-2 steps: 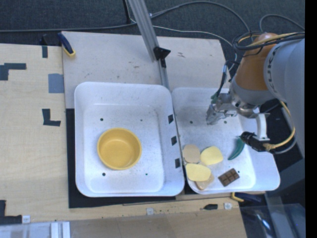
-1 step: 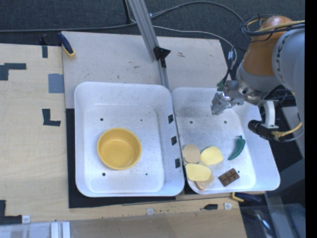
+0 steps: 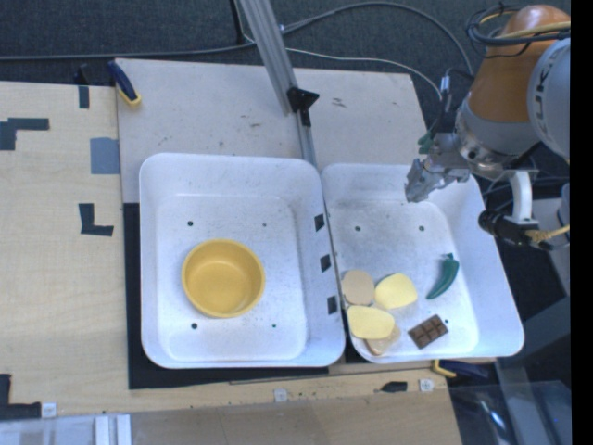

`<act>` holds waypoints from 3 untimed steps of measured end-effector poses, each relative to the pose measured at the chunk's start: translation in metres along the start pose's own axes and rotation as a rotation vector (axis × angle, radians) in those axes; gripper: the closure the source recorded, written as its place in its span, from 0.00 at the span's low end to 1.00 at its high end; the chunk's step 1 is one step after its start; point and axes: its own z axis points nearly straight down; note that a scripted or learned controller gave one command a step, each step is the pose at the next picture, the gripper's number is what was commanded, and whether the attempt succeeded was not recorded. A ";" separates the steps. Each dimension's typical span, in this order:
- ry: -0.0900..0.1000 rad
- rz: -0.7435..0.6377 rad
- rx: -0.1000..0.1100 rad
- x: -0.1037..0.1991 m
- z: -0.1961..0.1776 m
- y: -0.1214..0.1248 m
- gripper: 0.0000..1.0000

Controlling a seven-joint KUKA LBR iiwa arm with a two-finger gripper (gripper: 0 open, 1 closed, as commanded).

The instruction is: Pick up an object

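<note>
Gripper [image 3: 419,185] hangs over the upper part of the right-hand shallow white plastic bin [image 3: 496,336], above bare floor. Finger spread: cannot tell, too small and blurred; nothing visible in its grasp.

Candidate objs. are clustered at the bin's near end, well apart from gripper:
- slim curved green pepper [image 3: 444,276], by the right wall
- small flat brown chocolate-like block [image 3: 428,331]
- two pale yellow rounded pieces [image 3: 396,291]
- round tan disc [image 3: 358,287]

Left-hand shallow white plastic bin [image 3: 153,184] holds a round yellow plastic bowl [image 3: 222,277].

Assessment: pick not yet started. Pepper lies apart from the cluster, prob. the easiest grasp.
</note>
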 end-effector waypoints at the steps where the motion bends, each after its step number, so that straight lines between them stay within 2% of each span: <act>1: 0.001 -0.004 0.003 0.056 -0.007 0.011 1.00; 2: 0.001 -0.003 0.004 0.100 0.005 0.027 1.00; 3: 0.001 -0.004 0.003 0.152 -0.003 0.034 1.00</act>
